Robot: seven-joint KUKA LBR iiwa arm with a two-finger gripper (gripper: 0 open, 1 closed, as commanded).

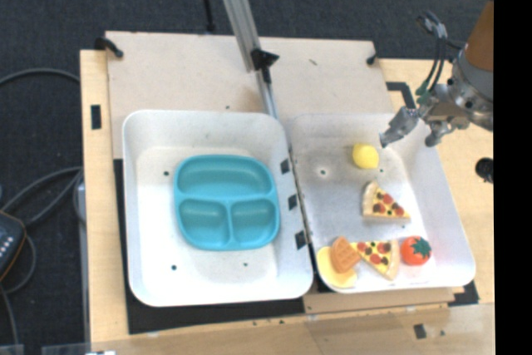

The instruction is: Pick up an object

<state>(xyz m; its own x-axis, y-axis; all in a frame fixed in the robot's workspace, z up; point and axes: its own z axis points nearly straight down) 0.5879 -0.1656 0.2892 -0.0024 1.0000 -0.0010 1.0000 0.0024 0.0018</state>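
From the camera view, two shallow white bins are seen side by side on the bench. In the left bin (150, 179) a turquoise divided tray (225, 202) is laid flat near the middle. In the right bin (436, 204) several toy foods are scattered: a yellow lemon (364, 155) toward the far side, a pizza slice (383, 204) near the middle, a second pizza slice (376, 255) at the near edge, an orange cookie-like piece (343, 254) just beside it on the left, and a red tomato (416, 250) to its right.

The gripper (413, 126) is held over the far right corner of the right bin, near the lemon but apart from it. Its two fingers are spread apart, and nothing is seen between them.
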